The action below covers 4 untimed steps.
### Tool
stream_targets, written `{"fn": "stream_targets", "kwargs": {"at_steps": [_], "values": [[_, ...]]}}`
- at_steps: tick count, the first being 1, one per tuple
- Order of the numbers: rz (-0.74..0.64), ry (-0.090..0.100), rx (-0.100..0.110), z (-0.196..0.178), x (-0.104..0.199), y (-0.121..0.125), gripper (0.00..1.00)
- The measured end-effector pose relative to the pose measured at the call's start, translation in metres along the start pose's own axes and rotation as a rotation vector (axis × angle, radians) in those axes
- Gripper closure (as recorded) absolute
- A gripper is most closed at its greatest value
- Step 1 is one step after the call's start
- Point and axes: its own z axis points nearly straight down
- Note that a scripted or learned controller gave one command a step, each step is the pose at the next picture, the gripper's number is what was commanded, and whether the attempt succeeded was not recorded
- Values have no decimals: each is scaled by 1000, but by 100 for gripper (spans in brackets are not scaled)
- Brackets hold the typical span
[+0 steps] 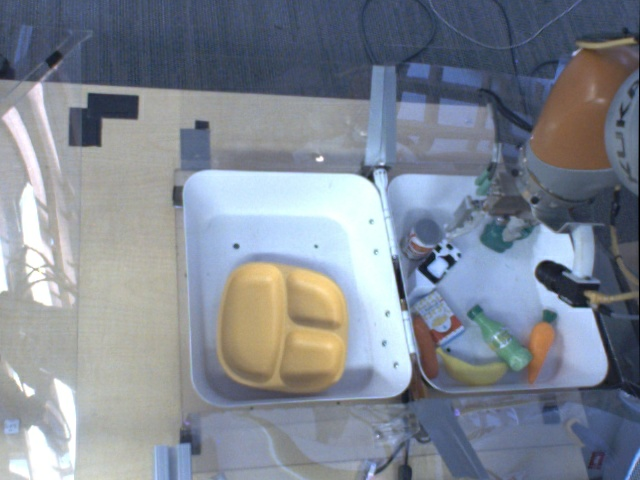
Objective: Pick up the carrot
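While the gripper [497,211] hovers at the right bin's [590,376] far end, can't tell its opening or whether it holds anything. Carrot [540,346] lies at the near right, tip toward the rim, just beside the green bottle [499,339] and banana [472,370]. Risks: grabbing the bottle instead, or clipping the bin wall.

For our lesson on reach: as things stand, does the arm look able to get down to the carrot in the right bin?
Probably yes. The carrot lies uncovered near the right bin's front corner, with open space above it. The green bottle and banana lie close on one side, and the bin wall on the other, so the tool has little room.
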Motion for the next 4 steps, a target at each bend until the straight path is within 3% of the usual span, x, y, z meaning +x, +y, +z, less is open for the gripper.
{"fn": "stream_targets", "kwargs": {"at_steps": [1,2,3,4], "values": [[-70,-1,1,52,-51,-95,0],[-190,-2,-1,84,-118,-95,0],[-241,-13,-26,116,-118,-86,0],[-284,-8,-14,121,-118,-90,0]]}}
